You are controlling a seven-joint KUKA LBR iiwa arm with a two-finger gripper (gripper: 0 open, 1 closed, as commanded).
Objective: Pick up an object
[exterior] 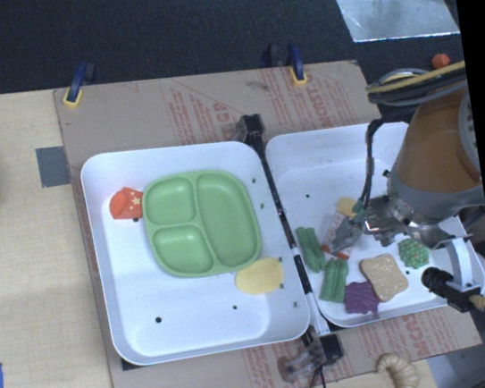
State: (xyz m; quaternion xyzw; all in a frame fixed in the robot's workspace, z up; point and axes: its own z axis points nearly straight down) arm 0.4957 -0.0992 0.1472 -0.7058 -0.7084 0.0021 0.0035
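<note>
- The gripper [346, 234] is low in the right bin [309, 156], at the end of the arm [436, 159] that comes in from the right; whether it is wide, narrow or holding something I cannot tell, because the metal parts blur into the toys below.
- The nearest pieces are a small red bit [327, 247] and a yellow piece [346, 206], both touching or just beside the tip; either could be the thing to pick, but I cannot say which.
- These look like small plastic play-food toys; I judge them light, stiff and somewhat smooth, so they may slide out of a pinch; a hold across the narrow width should be safest.
- Just left of the tip lies a green stick [308, 247], and below it a second stick [334, 280]; long and thin, probably easy to take across the middle.
- Further out lie a purple piece [361, 297], a toast [385, 276] and a green knobby piece [413, 252]; the purple piece and the toast touch, so one may drag the other.
- The toys are crowded; a neighbour could get in the way, and the bin wall is close to the sticks.
- The left bin [121, 288] holds a green tray [202, 222], a red toy [125, 203] and a yellow toy [259, 276], all well apart from the tip.
</note>
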